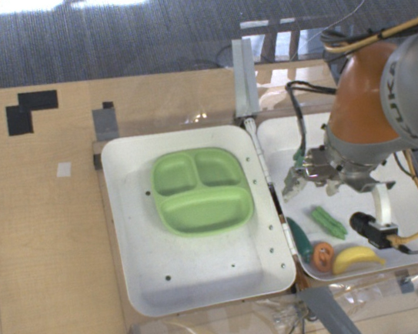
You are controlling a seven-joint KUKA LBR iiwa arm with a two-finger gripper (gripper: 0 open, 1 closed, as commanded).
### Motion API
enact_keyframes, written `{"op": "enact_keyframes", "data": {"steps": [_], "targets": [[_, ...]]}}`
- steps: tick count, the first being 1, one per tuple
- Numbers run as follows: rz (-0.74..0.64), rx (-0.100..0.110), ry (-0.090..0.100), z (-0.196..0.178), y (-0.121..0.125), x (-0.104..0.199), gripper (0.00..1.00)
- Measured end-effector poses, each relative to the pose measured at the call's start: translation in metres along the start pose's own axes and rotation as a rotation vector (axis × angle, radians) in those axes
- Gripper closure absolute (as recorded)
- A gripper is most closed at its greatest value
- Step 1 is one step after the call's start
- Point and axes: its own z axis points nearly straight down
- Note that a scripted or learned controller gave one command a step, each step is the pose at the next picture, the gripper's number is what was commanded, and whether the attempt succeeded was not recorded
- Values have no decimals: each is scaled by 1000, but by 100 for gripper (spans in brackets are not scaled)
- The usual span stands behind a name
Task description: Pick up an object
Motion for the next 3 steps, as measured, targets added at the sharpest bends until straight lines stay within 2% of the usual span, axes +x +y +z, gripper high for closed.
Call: {"op": "enact_keyframes", "data": {"steps": [1,2,3], "targets": [[76,1,1,86,-41,-58,0],[73,2,3,78,-39,-57,100],[109,-1,0,-55,-42,26,100]]}}
